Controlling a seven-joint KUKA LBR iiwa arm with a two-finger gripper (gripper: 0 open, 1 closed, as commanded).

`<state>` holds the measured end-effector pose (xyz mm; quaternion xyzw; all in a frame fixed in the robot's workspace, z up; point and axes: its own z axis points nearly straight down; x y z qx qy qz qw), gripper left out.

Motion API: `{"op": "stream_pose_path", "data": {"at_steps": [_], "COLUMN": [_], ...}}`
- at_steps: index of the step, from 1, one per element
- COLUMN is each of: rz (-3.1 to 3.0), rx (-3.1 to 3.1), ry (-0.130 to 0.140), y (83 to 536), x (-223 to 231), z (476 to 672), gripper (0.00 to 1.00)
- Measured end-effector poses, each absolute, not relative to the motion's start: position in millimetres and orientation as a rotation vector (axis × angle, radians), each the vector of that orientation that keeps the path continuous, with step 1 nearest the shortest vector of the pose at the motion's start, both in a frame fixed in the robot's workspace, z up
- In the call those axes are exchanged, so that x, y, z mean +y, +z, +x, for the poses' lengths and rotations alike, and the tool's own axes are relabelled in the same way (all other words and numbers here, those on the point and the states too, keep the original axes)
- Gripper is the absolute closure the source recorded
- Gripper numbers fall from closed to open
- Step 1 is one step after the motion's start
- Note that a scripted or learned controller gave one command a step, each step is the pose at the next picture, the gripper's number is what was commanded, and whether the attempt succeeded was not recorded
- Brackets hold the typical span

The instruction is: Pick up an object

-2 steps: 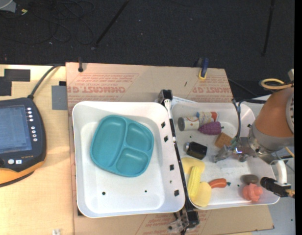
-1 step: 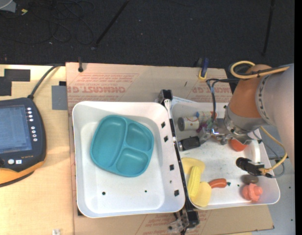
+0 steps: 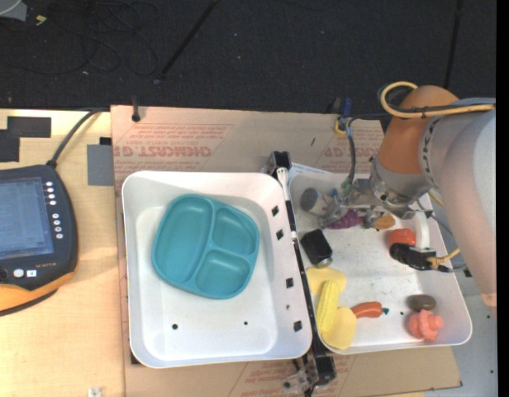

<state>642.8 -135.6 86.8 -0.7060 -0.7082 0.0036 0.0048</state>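
My gripper (image 3: 350, 206) hangs low over the back of the right bin (image 3: 453, 337), at the end of the grey arm with its orange band (image 3: 403, 143). Directly beneath it lies a small purple object (image 3: 347, 219), partly hidden by the gripper. A grey cup-like thing (image 3: 310, 198) sits just to its left. A black block (image 3: 316, 246) lies near the bin's left wall. Close to the gripper's right side are a small orange piece (image 3: 385, 220) and a red-orange object (image 3: 402, 237).
The front of the right bin holds a yellow corn cob (image 3: 328, 303) on a yellow piece (image 3: 340, 327), a small red-orange carrot (image 3: 368, 309), a brown lump (image 3: 420, 303) and a pink object (image 3: 425, 326). A teal divided plate (image 3: 206, 245) lies in the left bin (image 3: 155, 337).
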Motion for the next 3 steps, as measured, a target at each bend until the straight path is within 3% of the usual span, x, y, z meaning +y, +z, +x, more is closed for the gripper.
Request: {"op": "stream_pose_path", "data": {"at_steps": [1,2,3], "rz": [-2.210,-2.215,-2.216], "rx": [-2.222,-2.223,-2.220], "ry": [0.010,-0.001,0.002], "y": [98,164,188], "x": [-135,-80,-51], "z": [642.4,577.1,540.4], "gripper": [1.00,1.00,1.00]}}
